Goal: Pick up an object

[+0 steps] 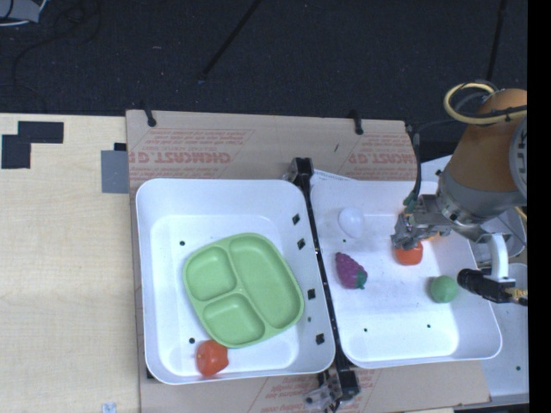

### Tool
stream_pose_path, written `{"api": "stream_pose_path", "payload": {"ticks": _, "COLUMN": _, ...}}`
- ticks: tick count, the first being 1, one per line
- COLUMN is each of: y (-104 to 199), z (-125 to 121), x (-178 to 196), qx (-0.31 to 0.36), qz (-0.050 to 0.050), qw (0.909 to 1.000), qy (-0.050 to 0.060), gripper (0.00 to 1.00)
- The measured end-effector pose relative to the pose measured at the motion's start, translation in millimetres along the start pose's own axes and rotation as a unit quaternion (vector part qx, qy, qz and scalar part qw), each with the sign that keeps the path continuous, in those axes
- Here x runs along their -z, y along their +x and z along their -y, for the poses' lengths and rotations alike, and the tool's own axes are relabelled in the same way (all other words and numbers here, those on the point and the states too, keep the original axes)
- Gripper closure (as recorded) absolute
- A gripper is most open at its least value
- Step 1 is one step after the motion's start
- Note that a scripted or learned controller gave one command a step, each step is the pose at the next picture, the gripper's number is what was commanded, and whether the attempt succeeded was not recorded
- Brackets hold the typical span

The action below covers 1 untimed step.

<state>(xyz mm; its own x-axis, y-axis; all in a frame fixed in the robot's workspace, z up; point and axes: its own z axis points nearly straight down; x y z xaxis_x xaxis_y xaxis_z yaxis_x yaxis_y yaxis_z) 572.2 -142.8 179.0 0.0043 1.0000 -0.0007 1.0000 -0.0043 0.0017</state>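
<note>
My gripper [411,233] hangs over the right bin [405,351], near its far right side. Directly under it, and touching or nearly touching, lies a small orange-red fruit [409,255]; the gripper body covers the fruit's top. Also in this bin are a white egg-shaped piece [351,222] at the back left, a purple grape bunch [349,270] in the middle, and a green ball [443,289] at the right.
The left bin [145,231] holds a green divided plate [242,289] and a red tomato [212,357] at its front edge. A black divider [314,256] runs between the bins. A black part [486,285] juts in beside the green ball.
</note>
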Motion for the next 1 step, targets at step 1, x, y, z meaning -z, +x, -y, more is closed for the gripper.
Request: {"api": "stream_pose_path", "payload": {"ticks": 1, "y": 6.1, "z": 3.4, "x": 46.0, "qx": 0.002, "qz": 0.000, "qw": 1.0000, "qy": 0.000, "gripper": 1.00}}
